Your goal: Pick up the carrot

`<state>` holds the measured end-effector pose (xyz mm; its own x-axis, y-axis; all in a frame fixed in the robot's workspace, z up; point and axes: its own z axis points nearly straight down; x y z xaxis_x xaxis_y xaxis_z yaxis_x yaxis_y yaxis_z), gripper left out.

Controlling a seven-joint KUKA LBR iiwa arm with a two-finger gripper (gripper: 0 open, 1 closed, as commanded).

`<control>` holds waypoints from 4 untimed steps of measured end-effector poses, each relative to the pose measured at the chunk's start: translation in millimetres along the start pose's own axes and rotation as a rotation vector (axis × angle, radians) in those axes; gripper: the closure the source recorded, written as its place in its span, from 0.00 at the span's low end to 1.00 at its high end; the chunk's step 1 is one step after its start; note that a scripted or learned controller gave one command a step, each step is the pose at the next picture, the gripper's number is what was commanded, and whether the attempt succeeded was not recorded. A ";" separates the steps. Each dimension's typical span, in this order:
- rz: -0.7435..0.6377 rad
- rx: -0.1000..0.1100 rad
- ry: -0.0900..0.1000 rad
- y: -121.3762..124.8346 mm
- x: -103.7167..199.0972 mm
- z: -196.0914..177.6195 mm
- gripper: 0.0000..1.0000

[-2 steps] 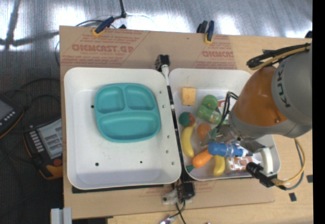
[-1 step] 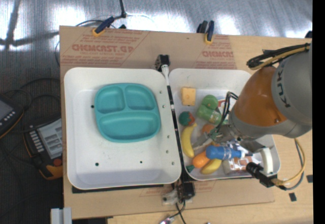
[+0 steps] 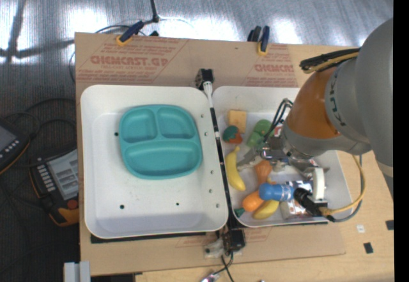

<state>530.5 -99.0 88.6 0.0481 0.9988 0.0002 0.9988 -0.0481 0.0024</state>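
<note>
The arm's metal two-finger hand (image 3: 263, 154) hovers low in the right shallow white bin (image 3: 342, 175), its grip impossible to tell, with the small orange carrot (image 3: 263, 171) at its six o'clock

A bulky, rounded grey arm (image 3: 374, 92) is seen with a glossy orange band (image 3: 313, 111) at its wrist end. On the far side of that orange band from the grey casing, a metallic two-finger gripper (image 3: 263, 154) is mounted, and thin dark cables (image 3: 279, 116) are looped beside the band, with a yellow cable (image 3: 353, 201) curved nearby.
</note>
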 end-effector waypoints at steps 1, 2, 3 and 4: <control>0.001 -0.006 -0.002 1.6 -0.3 -10.7 1.00; 0.433 0.004 -0.002 -14.7 38.4 -110.7 1.00; 0.825 0.000 -0.001 -40.1 5.7 -17.9 1.00; 0.825 0.001 -0.001 -40.3 5.9 -17.6 0.00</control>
<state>490.5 -91.1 106.1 0.7662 0.6426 0.0005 0.6426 -0.7662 0.0008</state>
